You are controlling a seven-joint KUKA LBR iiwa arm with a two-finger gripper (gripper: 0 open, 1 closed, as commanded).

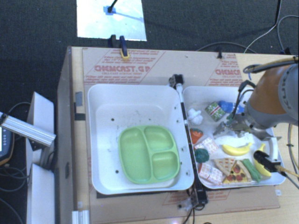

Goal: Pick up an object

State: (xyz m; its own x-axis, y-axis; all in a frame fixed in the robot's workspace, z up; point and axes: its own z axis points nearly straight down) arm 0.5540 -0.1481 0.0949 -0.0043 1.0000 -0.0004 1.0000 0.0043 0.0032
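On the counter (140, 66), two white bins are set side by side. The left bin (105, 106) carries a green divided plate (148, 153) toward its near edge. The right bin (275, 178) is crowded with toy food: a banana (236, 149) near its middle, a pizza slice (231, 168) at its near edge, a green carton (214, 110) and a blue object (226, 107) toward its far edge, a white piece (195, 116) by the divider.

The gripper (230, 126) is lowered into the right bin, just beyond the banana; whether it is apart or together cannot be told, and nothing is seen held.

A pick seems to be under way. It would be done best if one isolated item were chosen, such as the banana, approached straight down with the closing direction set across its narrow width, so that neighbours are not nudged. The lift should be made slowly and vertically, since the curved plastic may slip.
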